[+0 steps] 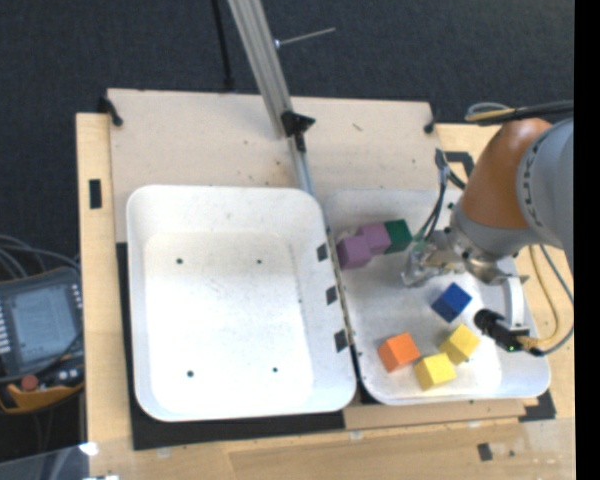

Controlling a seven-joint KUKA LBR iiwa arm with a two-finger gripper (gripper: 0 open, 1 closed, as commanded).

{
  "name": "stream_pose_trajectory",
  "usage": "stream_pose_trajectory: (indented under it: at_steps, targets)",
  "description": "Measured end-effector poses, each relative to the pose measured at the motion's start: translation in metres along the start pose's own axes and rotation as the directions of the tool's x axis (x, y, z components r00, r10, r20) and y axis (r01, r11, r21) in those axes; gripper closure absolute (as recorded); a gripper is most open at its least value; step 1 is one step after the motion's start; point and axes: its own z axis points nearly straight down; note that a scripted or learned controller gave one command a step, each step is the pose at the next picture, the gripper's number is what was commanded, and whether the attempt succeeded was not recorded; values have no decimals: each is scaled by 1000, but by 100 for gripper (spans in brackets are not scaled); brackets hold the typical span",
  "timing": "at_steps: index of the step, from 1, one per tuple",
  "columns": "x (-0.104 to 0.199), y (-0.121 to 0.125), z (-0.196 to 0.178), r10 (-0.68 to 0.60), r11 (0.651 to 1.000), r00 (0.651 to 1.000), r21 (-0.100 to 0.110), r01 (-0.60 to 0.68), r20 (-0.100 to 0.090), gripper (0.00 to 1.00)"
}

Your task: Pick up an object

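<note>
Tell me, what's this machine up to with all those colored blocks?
A robot arm is reaching from the right into the right-hand bin, trying to pick up a block. Its gripper is low in that bin, between the purple block and the blue block, with a green block just behind. An orange block and two yellow blocks lie nearer the front. Nothing looks picked up yet.

I see even, bright overhead light | left bin [230, 298] near washed-out white, mild glare | soft short shadows under the blocks | slight overall softness, coarse detail | dark floor [100, 28] underexposed | no strong edge distortion
</note>
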Motion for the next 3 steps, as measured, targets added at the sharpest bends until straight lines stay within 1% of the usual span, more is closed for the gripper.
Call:
stream_pose_trajectory:
  at_steps: [1, 2, 3]
  targets:
    - [8, 5, -58, -11, 1000, 1000, 0, 11, -1, 100]
    - [16, 4, -116, -12, 1000, 1000, -1, 12, -1, 100]
    - [15, 5, -135, -13, 1000, 1000, 3, 13, -2, 100]
